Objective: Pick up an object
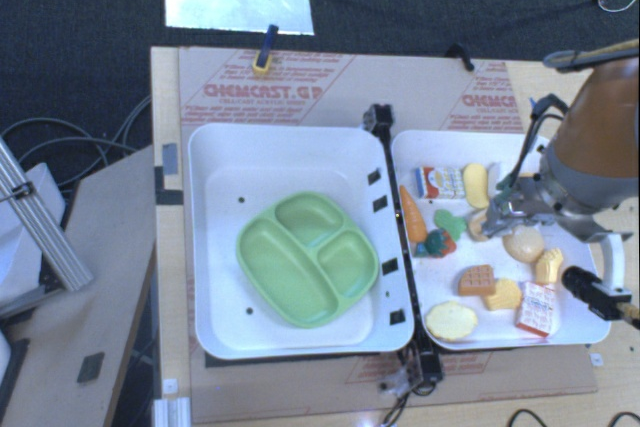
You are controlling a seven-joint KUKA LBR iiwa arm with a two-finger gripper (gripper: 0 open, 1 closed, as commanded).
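My gripper point(492, 218) hangs low over the middle of the right bin point(432, 147), at the end of the grey arm with the orange band point(600, 110). It sits among several toy foods. A yellow piece point(476, 183) lies just behind it, a green piece point(450, 223) to its left, and a pale tan round piece point(523, 243) to its right. What lies directly under the gripper is hidden.
The right bin also holds an orange carrot point(410, 215), a white carton point(440, 182), a brown waffle point(477, 280), a round pale disc point(451, 320) and a red-white packet point(537, 308). A green divided plate point(307, 258) lies in the left bin point(215, 215).
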